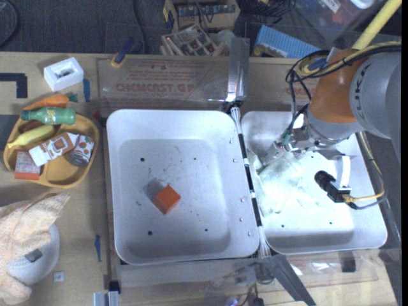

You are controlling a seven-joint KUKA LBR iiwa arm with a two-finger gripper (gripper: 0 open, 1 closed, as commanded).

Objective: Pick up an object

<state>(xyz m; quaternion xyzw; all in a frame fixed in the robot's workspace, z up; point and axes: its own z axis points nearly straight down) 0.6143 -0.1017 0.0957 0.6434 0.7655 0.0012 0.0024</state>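
Note:
An orange cube (167, 198) lies in the left bin (127, 139), a little left of its middle. In the right bin (357, 234) sits a crumpled piece of clear plastic (280, 178), near the bin's left wall. My gripper (284, 146) is low over the right bin's upper left part, just above the plastic's top edge, and far from the cube. The grey wrist and orange band (331, 94) hide most of the gripper from above.
A black plug-like part (327, 183) on a yellow cable (363, 200) hangs over the right bin beside the arm. A yellow bowl (64, 178) of toy food stands left of the bins, with cloth (25, 234) below it.

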